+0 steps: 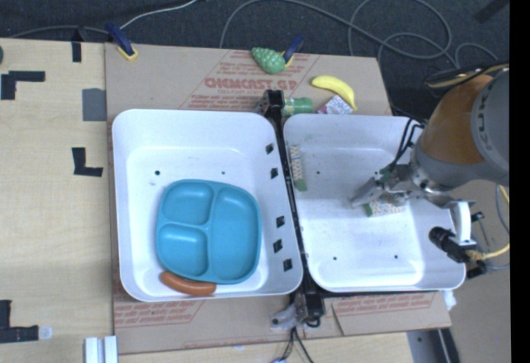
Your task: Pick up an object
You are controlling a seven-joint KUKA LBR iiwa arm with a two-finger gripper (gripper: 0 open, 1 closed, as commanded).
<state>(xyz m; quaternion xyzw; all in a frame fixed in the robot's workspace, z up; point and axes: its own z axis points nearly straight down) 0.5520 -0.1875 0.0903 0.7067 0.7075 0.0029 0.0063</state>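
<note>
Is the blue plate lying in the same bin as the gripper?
No, the blue plate lies in the left bin, while the gripper is over the right bin.

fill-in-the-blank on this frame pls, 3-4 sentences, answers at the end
1. The blue divided plate lies in the ____ bin.
2. The orange sausage lies against the plate's ____ edge.
3. The gripper is low over the ____ bin.
4. The yellow banana lies on the ____, beyond the bins.

Answers: left; near; right; cardboard
</note>
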